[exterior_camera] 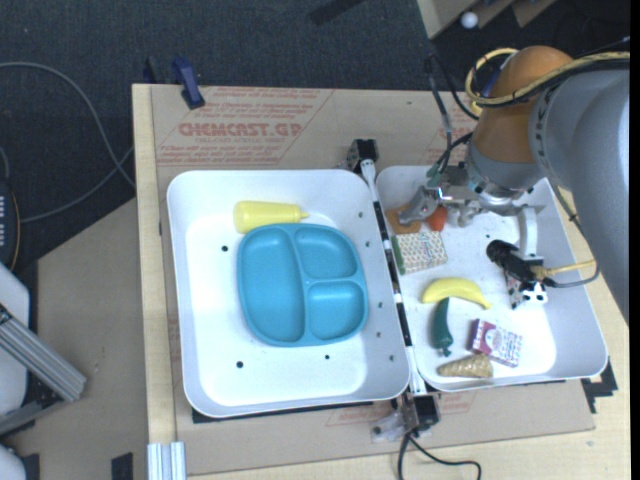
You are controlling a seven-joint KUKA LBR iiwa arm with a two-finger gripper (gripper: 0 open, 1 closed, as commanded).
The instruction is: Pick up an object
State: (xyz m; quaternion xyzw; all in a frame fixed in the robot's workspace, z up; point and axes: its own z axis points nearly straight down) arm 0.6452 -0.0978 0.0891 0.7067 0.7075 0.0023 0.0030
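From above, the gripper (441,205) hung over the right bin's (575,353) far left corner; whether it was wide or narrow I couldn't tell. A banana (455,291) lay nearby in that bin, ungrasped.

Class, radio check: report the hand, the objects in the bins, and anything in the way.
Hand low over right bin, far end. Banana lies loose mid-bin. Patterned card beside hand; nothing seen held.

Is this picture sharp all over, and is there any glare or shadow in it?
Camera view: the blue plate and banana look fairly sharp; the arm nearest the lens is soft and blurred; the white bins are bright but not washed out; shadows are faint, lighting even.
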